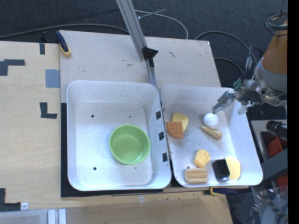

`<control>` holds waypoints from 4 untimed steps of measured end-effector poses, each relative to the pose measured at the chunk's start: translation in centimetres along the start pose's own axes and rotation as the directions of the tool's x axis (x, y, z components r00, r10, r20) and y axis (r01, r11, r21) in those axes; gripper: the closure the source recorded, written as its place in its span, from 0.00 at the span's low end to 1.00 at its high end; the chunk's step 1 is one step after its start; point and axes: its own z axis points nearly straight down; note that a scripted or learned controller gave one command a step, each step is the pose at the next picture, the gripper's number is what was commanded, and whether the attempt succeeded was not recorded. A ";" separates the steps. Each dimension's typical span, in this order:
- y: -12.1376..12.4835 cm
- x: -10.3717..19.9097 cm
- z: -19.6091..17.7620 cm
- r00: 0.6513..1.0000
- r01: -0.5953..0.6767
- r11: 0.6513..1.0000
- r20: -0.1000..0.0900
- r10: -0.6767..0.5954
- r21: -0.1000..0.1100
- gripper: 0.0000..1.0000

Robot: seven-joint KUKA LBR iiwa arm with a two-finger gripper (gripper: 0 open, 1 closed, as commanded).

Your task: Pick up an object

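Gripper (230, 101): over right bin's far right part, fingers spread, holding nothing
White ball (211, 120): right bin (187, 93), just near-left of gripper
Other food items: waffle (175, 129), shell-shaped piece (202, 158), bread roll (195, 175), nearer in that bin
Green bowl (130, 144): left bin (84, 125)

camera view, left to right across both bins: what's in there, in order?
green bowl → waffle piece → shell-shaped yellow piece → white ball → black block → yellow block. The rest overlap in x, so skipped.
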 end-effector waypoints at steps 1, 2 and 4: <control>0.0 0.0 0.0 1.000 0.000 1.000 0.000 0.000 0.000 0.00; -0.5 0.9 4.9 1.000 -0.001 1.000 -0.001 0.001 0.005 0.00; -2.7 1.0 16.4 1.000 -0.002 1.000 -0.002 0.002 0.007 0.00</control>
